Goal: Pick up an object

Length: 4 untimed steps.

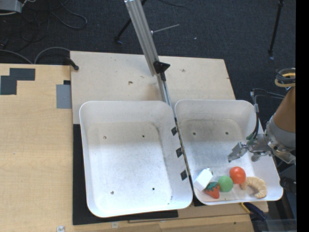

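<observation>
Not done yet: the gripper (pixel 240 151) hangs w/ nothing in it just above the red ball (pixel 237 174), can't tell if its jaws are spread, & the ball, green ball (pixel 225 183) & other toys sit in the right bin (pixel 212 111).

You had even, fairly bright light from above, with the two white bins (pixel 126 111) close to washed out and only soft shadows along their walls. The far floor (pixel 217 23) stayed dark and murky. The whole picture was slightly soft and grainy, edges included.
</observation>
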Each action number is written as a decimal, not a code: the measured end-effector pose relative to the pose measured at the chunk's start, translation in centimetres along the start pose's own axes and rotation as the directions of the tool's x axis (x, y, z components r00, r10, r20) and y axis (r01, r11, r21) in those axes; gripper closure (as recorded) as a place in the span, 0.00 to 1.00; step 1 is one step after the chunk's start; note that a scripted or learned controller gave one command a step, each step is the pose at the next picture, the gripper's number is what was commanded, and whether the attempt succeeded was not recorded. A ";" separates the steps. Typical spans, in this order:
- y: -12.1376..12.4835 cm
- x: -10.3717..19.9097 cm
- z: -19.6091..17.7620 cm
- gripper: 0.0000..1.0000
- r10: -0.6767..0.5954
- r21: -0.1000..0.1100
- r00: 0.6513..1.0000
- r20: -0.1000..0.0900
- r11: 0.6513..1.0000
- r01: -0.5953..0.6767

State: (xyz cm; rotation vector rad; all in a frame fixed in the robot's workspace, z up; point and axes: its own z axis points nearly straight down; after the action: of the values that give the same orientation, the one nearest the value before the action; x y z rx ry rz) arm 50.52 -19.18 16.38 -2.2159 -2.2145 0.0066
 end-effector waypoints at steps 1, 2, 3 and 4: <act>0.9 0.2 5.1 0.00 0.001 -0.002 1.000 0.000 1.000 -0.001; 1.0 0.2 7.2 0.00 0.002 -0.007 1.000 0.002 1.000 -0.002; 0.9 0.2 6.1 1.00 0.007 -0.007 1.000 0.001 1.000 -0.007; 1.3 0.0 1.9 1.00 -0.003 -0.010 1.000 0.004 1.000 0.003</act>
State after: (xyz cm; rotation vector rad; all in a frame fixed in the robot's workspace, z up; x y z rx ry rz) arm 51.76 -19.18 14.47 -2.2196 -2.2249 -0.0011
